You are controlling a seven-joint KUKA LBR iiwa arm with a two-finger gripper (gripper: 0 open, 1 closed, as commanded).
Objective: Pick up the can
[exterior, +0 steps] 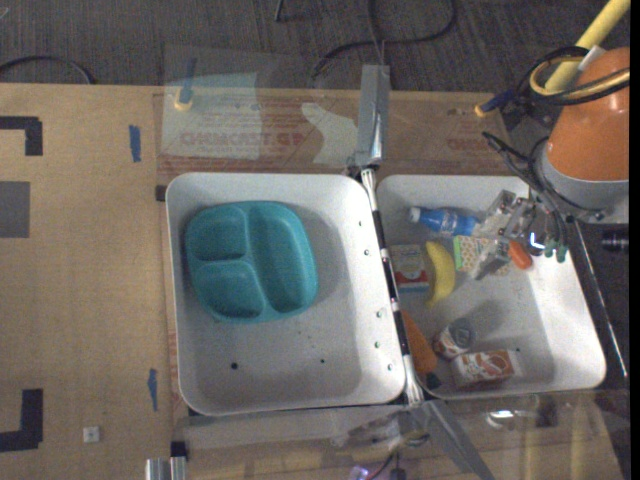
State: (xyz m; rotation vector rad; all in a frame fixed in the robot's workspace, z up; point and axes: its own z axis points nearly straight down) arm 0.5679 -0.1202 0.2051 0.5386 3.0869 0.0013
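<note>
Camera view looks down on the counter (80,268), where the left bin (260,378) holds a teal divided plate (250,260) and the right bin (570,358) holds the can (455,339), lying near the front just above an orange-brown carton (487,366). Farther back in that bin are a banana (441,272), a blue-capped bottle (445,220) and a small red-and-white box (409,267). At the bin's back right the claw (508,230) hangs well apart from the can, and I cannot tell whether it is spread or pressed together.

Teal tray (250,260), banana (440,272), bottle (442,219)
</note>
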